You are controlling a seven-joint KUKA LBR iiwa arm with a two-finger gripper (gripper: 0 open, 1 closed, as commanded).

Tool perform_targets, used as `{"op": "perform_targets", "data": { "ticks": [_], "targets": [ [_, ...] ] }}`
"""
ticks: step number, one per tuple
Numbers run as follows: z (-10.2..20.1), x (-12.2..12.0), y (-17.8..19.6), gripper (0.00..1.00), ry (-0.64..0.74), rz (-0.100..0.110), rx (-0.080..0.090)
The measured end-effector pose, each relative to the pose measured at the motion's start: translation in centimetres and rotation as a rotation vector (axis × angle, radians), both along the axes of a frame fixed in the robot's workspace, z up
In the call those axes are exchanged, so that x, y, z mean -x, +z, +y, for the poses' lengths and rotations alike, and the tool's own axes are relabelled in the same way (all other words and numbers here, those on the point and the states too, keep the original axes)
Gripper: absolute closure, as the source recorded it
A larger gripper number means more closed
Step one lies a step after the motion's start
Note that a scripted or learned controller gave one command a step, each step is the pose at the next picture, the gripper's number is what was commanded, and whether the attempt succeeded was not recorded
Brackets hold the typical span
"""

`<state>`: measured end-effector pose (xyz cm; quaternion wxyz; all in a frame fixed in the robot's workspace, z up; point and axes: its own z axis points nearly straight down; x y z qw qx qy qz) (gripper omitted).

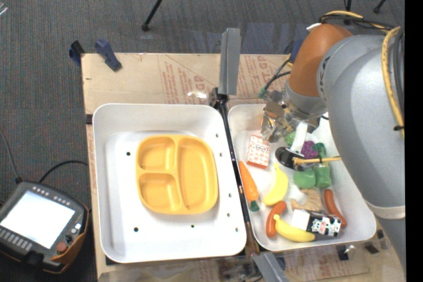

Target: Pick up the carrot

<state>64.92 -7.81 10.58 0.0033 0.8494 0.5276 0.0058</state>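
Because the arm (360, 102) reaches in from the right, much of the right bin (360, 224) is overhung by its grey bulk and orange band, and the far corner of that bin is hidden beneath it. A cardboard-covered worktop (165, 76) carries both bins side by side, so that items can be moved from one to the other across a short gap. Within the left bin (109, 142) lies a yellow divided plate (177, 173), set flat near the middle with its three compartments bare — it is judged to be a likely receiving place, though the task asks only for a lift. All the toy food is crowded into the right bin.

At the upper part of that bin the end effector (276, 123) is poised above the clutter, near a small red-and-white carton (258, 150); nothing is seen between its fingers, and whether they are spread or closed cannot be told from this slant. It is well apart from its target.

Along the left wall of the right bin the carrot (248, 183) is laid lengthwise, its green end toward the near side, just beside a banana (277, 186) and above a red sausage (273, 219). Since it is pressed so close to the wall, a grasp across its width is judged awkward — one finger would have little room on the wall side.
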Motion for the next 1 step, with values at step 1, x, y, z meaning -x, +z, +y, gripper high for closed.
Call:
{"op": "perform_targets", "data": {
  "ticks": [1],
  "targets": [
    [0.11, 0.02, -0.09, 0.0, 0.002, 0.001, 0.0]
  ]
}}
